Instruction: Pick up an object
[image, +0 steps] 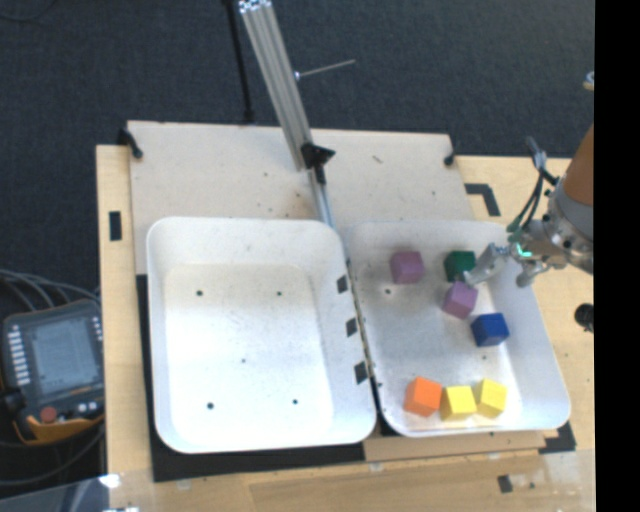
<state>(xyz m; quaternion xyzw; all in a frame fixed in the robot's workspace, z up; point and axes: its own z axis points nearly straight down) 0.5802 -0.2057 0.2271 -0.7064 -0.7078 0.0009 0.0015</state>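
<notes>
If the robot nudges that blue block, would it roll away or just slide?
The blue block looks like a cube with flat faces, so it would probably slide, not roll. It seems rigid and small, likely light. The bin floor looks smooth, so a push might send it toward the purple block nearby.

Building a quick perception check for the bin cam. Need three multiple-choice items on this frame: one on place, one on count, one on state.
1. Which bin holds the blocks?
A. Bin on the view's left
B. Bin on the view's right
C. Both bins

2. How many yellow blocks are there?
A. One
B. Two
C. Three

3. How does the orange block sit?
A. Stacked on the blue block
B. On the bin floor beside a yellow block
C. Outside the bins

Key: 1 B, all blocks lie in the right bin. 2 B, two yellow blocks sit side by side. 3 B, the orange block rests on the floor by a yellow one.
</notes>
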